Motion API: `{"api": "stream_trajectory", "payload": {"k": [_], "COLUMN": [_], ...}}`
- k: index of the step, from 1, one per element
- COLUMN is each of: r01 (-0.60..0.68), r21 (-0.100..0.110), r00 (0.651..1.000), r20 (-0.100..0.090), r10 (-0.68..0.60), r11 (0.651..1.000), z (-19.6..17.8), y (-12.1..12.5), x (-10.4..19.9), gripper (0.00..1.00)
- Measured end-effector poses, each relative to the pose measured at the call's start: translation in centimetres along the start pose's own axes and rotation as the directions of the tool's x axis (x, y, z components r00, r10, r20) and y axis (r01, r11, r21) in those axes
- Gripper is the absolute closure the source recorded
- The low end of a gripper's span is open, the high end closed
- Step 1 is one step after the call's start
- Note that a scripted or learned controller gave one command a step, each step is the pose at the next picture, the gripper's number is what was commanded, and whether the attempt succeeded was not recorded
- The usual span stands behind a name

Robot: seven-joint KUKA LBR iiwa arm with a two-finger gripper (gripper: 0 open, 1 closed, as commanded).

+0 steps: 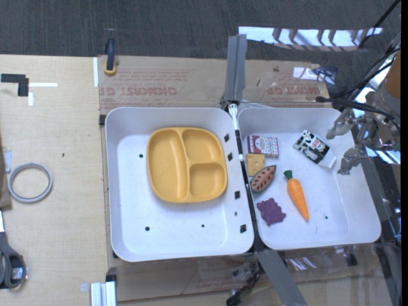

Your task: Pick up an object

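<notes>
Tool (349, 146) hangs over the right rim of the right bin (357, 234), near its upper corner; two metal fingers (336, 127) spread apart, nothing between them. Landmark: the carrot (297, 197).

Carrot lies on the right bin floor, down-left of the tool, well apart from it, green top toward the far side, tip toward the near side. Bare white floor right of the carrot up to the right rim, also below it to the near rim: widest open room in this bin.

Up-right of the carrot: black-and-white toy (312, 146), between carrot and tool, nearest thing to the tool, not touching it. Up-left of the carrot: red-and-white small box (262, 145), near the left wall. Below the box, left of the carrot: yellow block (255, 164), just beside a watermelon slice (262, 178); can't tell whether they touch. Down-left of the carrot: purple grapes (271, 210), near it, apart. These four crowd the left wall, little room on that edge.

Far left of the carrot, across the divider: left bin (121, 190) with a yellow divided plate (187, 164) in its upper middle; bare floor around the plate, most below it.

Further left on the worktop (51, 234): tape roll (27, 182), scissors (11, 268) at the left frame edge.
</notes>
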State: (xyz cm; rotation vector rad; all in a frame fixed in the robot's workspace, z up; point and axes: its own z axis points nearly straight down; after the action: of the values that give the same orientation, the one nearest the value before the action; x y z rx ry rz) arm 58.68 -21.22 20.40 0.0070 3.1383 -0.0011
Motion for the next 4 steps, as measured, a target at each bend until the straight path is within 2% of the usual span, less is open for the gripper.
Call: {"api": "stream_trajectory", "payload": {"k": [1, 2, 3, 4], "r01": [-0.396, -0.833, -0.908, -0.899], "r21": [0.001, 0.003, 0.003, 0.004], "r00": [0.918, 0.553, 0.419, 0.438], "r20": [-0.002, -0.001, 0.0, -0.001], "r10": [0.396, 0.833, 0.908, 0.899], "r11": [0.918, 0.553, 0.419, 0.438], "z": [8.1, 11.2, 10.1, 11.1], "y": [1.9, 5.8, 5.4, 4.3], "x": [2.3, 3.4, 0.4, 0.8], "gripper": [0.0, 0.0, 0.0, 0.0]}}
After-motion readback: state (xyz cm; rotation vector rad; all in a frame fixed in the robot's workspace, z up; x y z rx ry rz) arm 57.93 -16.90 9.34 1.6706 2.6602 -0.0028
